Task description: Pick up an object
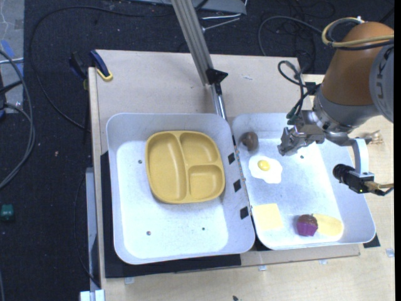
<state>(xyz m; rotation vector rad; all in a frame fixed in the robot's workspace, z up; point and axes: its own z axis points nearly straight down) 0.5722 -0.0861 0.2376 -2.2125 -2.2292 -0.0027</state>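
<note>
The right bin [338,193] holds a fried egg [265,169], a brown round lump [249,140] at its far left corner, a pale yellow cheese slice [268,217], a purple piece [306,225] and a yellow piece [329,225] beside it near the front. My gripper [290,144] hangs over the back of the right bin, just right of and above the egg, with nothing visible between its fingers. From this angle I cannot make out how the jaws stand.
The left bin [125,231] carries a yellow divided tray [185,166] with three compartments. A metal pole [194,33] slants in from the top toward the gap between the bins. Black clips [237,184] line the divider.
</note>
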